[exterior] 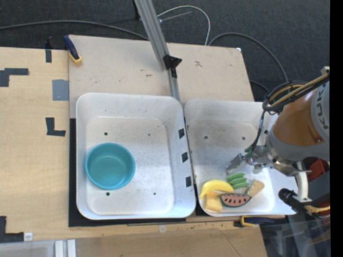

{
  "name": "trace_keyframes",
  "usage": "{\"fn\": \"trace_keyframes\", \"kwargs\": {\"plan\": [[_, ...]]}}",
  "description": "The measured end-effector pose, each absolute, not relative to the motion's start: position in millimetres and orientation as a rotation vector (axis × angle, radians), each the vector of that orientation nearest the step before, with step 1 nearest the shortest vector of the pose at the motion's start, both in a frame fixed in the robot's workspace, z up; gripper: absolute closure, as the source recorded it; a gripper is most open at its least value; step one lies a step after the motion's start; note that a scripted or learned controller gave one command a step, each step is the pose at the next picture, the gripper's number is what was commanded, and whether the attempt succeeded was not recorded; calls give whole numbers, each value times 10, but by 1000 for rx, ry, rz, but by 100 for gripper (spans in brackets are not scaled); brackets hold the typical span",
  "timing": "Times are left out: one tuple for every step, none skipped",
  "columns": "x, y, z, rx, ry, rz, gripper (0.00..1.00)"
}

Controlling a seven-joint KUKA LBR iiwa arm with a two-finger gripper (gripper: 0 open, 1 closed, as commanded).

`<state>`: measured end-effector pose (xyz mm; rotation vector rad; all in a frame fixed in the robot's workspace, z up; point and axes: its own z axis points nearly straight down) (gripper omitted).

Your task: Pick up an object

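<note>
The arm leans in over the right bin, wrist angled down toward its near corner. The left bin holds a teal bowl. The gripper hovers just above green toy food, beside a banana and watermelon slice; its grip cannot be told.

A pale wooden worktop carries a lighter board at its far side, marked with strips of dark tape. Beyond the far edge lies dark grey carpet, crossed by thin cables. A grey metal pole slants across the board. Lighting is even.
</note>
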<state>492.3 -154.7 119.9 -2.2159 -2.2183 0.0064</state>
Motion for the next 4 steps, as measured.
{"fn": "trace_keyframes", "kwargs": {"plan": [[4924,-1547,891,-2221,-2222,2,0],[4922,-1539,994,-2219,-2221,2,100],[4889,-1621,1571,-2223,-2223,-1,100],[4992,-1571,2102,-2221,-2227,-3,100]]}}
